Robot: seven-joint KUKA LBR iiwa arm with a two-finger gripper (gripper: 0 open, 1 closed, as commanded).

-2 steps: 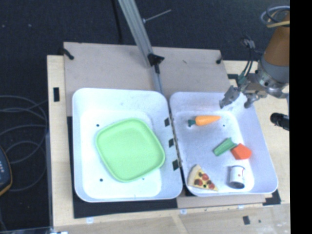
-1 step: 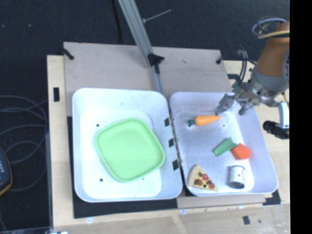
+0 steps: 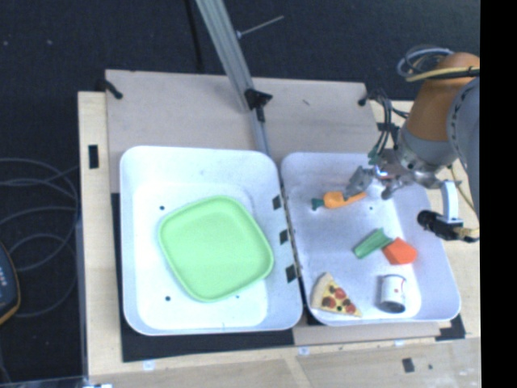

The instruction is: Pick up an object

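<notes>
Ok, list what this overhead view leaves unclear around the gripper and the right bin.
- Gripper: too small and blurred in the camera view to tell how its fingers stand, or whether it touches the toy carrot beside it.
- Arm: cut off by the right edge.
- Metal can: its contents are too small to make out.
- Green block and orange block: touching or apart, unclear.

arm (image 3: 452, 128): grey casing, rounded | band: orange, above the wrist | cables: thin loops, pale and dark, over the orange section | claw (image 3: 367, 183): small, silver-grey metal, dark fittings | side attachment: black-and-white piece
</notes>
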